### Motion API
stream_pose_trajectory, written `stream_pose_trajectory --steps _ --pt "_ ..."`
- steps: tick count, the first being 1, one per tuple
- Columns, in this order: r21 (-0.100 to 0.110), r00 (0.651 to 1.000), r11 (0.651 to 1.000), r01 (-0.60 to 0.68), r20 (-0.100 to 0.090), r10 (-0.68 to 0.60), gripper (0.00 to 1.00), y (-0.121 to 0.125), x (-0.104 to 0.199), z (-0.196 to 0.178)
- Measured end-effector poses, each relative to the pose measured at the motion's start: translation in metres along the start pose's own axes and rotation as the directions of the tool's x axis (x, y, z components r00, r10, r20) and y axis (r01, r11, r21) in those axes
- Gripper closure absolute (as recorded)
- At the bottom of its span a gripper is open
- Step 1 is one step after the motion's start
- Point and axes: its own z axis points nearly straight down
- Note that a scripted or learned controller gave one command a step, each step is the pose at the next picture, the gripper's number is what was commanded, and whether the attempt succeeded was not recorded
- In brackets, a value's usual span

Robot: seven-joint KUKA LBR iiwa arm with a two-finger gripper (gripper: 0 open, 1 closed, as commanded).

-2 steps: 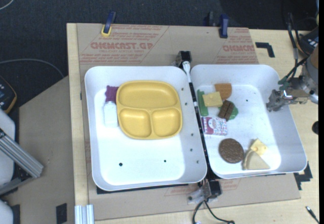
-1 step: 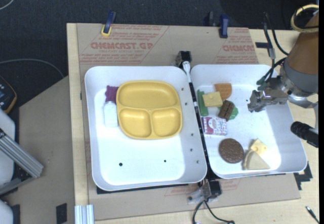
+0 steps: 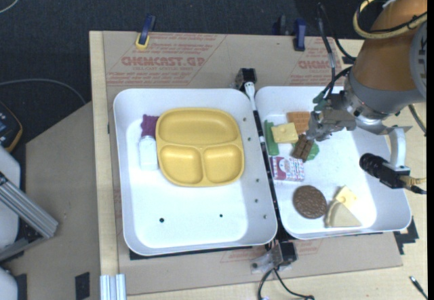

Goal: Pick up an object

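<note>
The grey arm with its orange band [image 3: 390, 41] leans in from the right over the right-hand shallow white bin [image 3: 380, 183]. The left-hand white bin [image 3: 135, 176] carries a big yellow three-compartment plastic tray [image 3: 200, 144], with a purple-and-white bottle-like toy [image 3: 147, 139] lying tucked against the tray's left side.

In the right bin the two-finger gripper [image 3: 317, 130] hangs low over a cluster of toy food near the bin's left wall. Directly beneath its tip, a touch toward the bin's front, lies a small dark brown block with a green edge [image 3: 304, 149], which I take to be the target. Its long axis runs roughly front to back, tilted slightly. I cannot tell how wide the gripper stands or whether it has anything.

Close by are a pale yellow block [image 3: 284, 132], an orange-brown slab [image 3: 297, 119], a green strip [image 3: 270, 140] and a pink-and-white carton [image 3: 287, 169]. Further forward sit a round brown cookie [image 3: 310, 201] and a cream cheese-like wedge [image 3: 342, 208].
</note>
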Motion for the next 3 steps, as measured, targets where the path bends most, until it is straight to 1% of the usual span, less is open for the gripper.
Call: stream_pose_trajectory --steps 1,2,3 --pt "0.003 1.0 1.0 -0.002 0.0 0.002 1.0 0.012 0.031 0.013" --pt "0.005 1.0 1.0 -0.007 0.0 0.007 1.0 0.001 0.027 0.009" --pt "0.0 1.0 1.0 -0.006 0.001 0.006 1.0 0.005 0.024 -0.006"
